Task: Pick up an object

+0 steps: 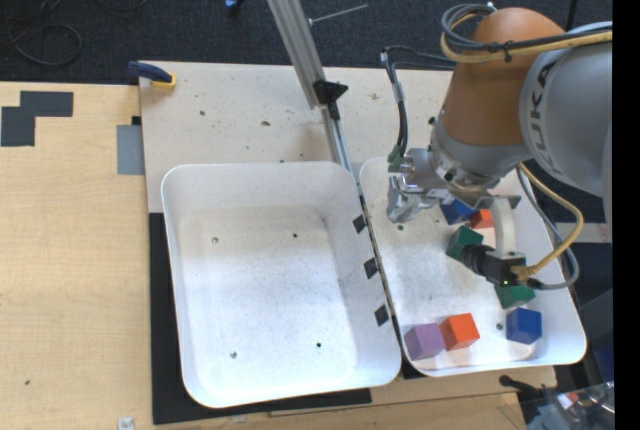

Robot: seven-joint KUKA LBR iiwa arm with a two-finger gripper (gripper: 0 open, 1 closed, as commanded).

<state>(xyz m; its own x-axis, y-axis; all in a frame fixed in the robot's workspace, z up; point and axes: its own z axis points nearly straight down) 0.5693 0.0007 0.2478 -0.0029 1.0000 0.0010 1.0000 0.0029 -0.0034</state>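
Camera view showed the grey KUKA arm reaching in over the right bin, while the left bin lay well off to the far side of the jaws, past the dividing rim. The gripper hung low at the upper left part of the right bin, close beside that rim; whether its jaws were parted or closed could not be told from this slant, and nothing was seen between them. Most of the candidate objects lay away from the jaws, toward the near edge of the bin: a purple block and an orange block touching side by side, and a blue block further out to the arm's side. A green piece sat nearer, and another small blue piece peeked from under the wrist just beside the jaws. The step in hand looked like the descent or search for a grasp, with no pick yet made. The next move would probably call for settling on one object, centring the jaws over it, and closing squarely without crowding the bin wall.
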